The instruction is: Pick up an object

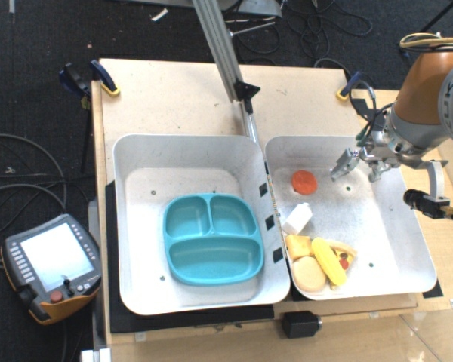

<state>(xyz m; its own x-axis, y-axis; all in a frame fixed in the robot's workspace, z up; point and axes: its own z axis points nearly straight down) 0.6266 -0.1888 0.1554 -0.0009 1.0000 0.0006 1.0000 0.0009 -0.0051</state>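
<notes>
Approach step, as judged: nothing picked yet. Gripper hangs over right bin, near its far edge, toward far-right corner; fingers spread, nothing between them. Wrist w/ orange band above, arm coming in from right side.

Candidate objs all in right bin:
- red round thing, small, disc- or ball-like, matte, alone near left wall in far half. Closest to gripper, apart from it.
- white block, boxy, smooth, hard-looking, tilted, just beside left wall at mid.
- yellow banana-shaped item, curved, glossy, prob. plastic toy, at near-left corner, lying on or touching tan round flat piece, bread-like. Also pale yellow wedge touching this pile. Cluttered; hard to tell what overlaps what.

Left bin: teal divided tray, 3 compartments, smooth plastic, rounded corners.

Next move, as guess: shift toward left wall and descend over red thing, since isolated w/ free space around. Round shape may roll or slip out, so need centred closing. Bin floor speckled white, shallow sloped walls.
</notes>
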